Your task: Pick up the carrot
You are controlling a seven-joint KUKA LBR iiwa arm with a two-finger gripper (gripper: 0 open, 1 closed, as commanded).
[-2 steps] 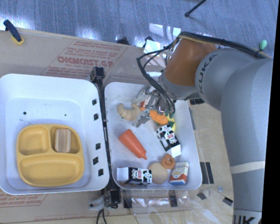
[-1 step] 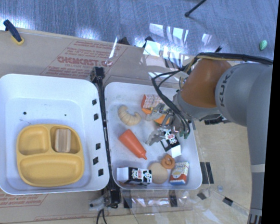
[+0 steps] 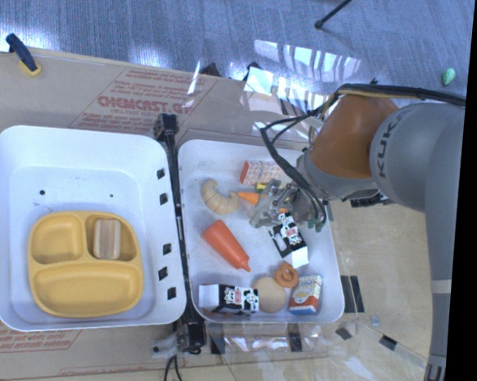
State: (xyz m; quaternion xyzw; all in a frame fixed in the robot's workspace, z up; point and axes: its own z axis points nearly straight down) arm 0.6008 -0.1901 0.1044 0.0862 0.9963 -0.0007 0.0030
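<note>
At the near edge of the right bin (image 3: 331, 267) lie a black-and-white milk carton (image 3: 230, 297), a tan egg-shaped piece (image 3: 270, 296), a small doughnut (image 3: 287, 275) and a little orange-and-white carton (image 3: 306, 293). In the left bin (image 3: 7, 208) sits a yellow divided plate (image 3: 83, 284). The carrot (image 3: 227, 244) lies flat in the middle of the right bin, tip pointing toward the near right. Farther back lies a croissant (image 3: 218, 197). The gripper (image 3: 280, 204) hangs low over the bin's far right part, up and to the right of the carrot and apart from it; I cannot tell how it is set.
</note>
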